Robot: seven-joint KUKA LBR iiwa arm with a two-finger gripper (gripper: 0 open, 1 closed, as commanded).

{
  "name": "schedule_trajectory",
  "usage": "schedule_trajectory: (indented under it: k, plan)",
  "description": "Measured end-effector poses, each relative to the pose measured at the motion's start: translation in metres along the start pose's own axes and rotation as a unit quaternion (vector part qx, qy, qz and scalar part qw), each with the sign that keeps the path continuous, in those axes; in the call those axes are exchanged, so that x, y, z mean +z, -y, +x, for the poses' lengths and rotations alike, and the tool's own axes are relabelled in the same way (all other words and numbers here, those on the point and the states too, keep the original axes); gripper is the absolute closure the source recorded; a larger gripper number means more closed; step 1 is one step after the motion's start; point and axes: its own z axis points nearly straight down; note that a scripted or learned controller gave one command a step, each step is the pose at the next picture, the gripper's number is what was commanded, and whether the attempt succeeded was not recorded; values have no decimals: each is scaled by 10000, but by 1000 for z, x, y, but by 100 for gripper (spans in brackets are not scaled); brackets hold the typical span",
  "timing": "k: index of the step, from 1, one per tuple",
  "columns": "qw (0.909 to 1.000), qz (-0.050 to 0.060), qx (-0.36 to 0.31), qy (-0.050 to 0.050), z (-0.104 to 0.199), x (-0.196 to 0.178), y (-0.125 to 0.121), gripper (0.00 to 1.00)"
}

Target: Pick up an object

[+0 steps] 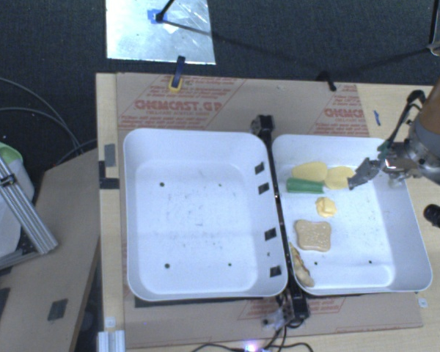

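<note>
The right white bin (396, 270) holds several small objects. At its far left lie a yellow rounded piece (309, 171) and a green stick (304, 186) just below it. A second yellow piece (339, 177) sits to their right. Nearer the front are a small yellow lump (325, 207), a tan toast-like slice (313, 235) and a tan piece (302, 267) against the left wall. My gripper (361, 174) reaches in from the right, low over the bin, with its tip right beside the second yellow piece. Nothing shows as held.
The left white bin (198, 211) lies beside the right one, with black clips (264, 188) along the shared wall. A shiny metal sheet (160, 20) lies on the floor behind the bench. An aluminium frame (18, 204) stands at the far left.
</note>
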Motion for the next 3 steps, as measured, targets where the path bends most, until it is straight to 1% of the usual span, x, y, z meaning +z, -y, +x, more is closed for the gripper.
schedule_trajectory:
  k: [1,2,3]
  plan:
    - [10000,17,-22,-10,33,138,-27,0]
    - [10000,-30,-5,7,30,120,-29,100]
    - [10000,15,-23,-12,84,118,-15,100]
